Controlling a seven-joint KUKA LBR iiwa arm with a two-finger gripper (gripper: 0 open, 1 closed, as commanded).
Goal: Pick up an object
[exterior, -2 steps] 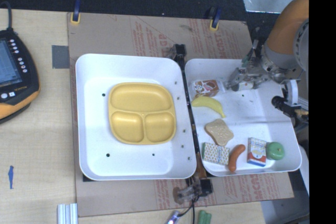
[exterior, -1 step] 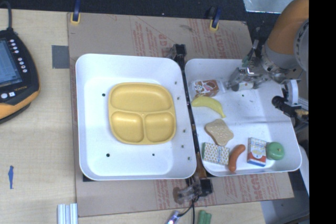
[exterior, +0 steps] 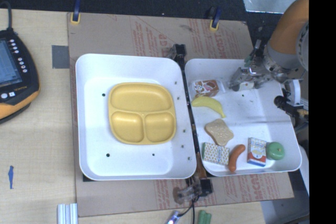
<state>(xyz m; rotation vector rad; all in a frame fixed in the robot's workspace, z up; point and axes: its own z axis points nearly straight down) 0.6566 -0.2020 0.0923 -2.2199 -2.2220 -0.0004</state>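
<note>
The right bin (exterior: 262,113) holds several toy foods. A brown packet (exterior: 206,87) lies at its upper left, with a yellow banana (exterior: 209,106) just below it. Further toward the front are a bread slice (exterior: 219,131), a checked cracker packet (exterior: 216,153), an orange sausage (exterior: 237,157), a small juice carton (exterior: 256,152) and a green apple (exterior: 275,151). My gripper (exterior: 244,79) hangs low over the bin's far part, to the right of the brown packet and apart from it. Nothing is seen held in it.
The left bin (exterior: 94,160) holds a yellow divided plate (exterior: 142,113). A teach pendant (exterior: 13,73) lies at the bench's left edge. Two clamps (exterior: 76,12) (exterior: 213,17) pin the cardboard underlay at the back. The arm's orange band (exterior: 291,29) stands over the right bin's far right corner.
</note>
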